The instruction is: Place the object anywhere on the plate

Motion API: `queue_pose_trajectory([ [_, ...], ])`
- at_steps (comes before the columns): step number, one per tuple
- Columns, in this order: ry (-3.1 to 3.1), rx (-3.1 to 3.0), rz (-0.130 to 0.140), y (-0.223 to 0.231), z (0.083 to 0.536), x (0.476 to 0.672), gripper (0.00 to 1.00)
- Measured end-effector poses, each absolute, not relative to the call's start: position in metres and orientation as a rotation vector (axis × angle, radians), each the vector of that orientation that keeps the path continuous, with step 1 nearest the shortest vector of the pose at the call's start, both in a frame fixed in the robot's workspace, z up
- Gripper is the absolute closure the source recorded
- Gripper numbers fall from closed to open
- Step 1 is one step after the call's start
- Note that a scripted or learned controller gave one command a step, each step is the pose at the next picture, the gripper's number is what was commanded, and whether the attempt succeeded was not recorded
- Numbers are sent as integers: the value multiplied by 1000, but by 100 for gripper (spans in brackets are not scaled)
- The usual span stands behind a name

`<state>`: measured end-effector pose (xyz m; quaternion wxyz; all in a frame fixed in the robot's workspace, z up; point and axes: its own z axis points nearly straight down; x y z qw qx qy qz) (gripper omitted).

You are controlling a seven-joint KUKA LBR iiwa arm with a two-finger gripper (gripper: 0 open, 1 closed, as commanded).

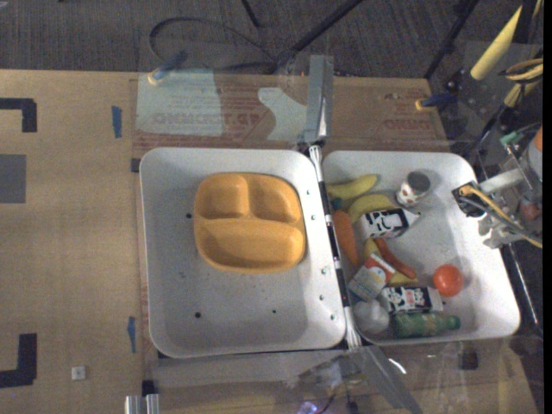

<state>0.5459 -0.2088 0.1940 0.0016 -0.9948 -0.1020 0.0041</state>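
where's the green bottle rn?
In the camera view, the green bottle lies on its side at the near edge of the right bin, just below a small milk carton and right of a whitish object.

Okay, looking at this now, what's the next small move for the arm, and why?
Probably move the gripper left and down toward the right bin's clutter, perhaps the orange ball, which lies apart from the rest. The gripper sits at that bin's right rim, and the divided orange plate in the left bin bears nothing.
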Motion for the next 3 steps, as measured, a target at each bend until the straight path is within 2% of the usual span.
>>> queue_pose_trajectory([
  [1, -427, -3111, 9, -222, 139, 597, 100],
  [2, -428, -3111, 9, -222, 139, 597, 0],
  [3, -319, -3124, 6, -223, 303, 584, 0],
])
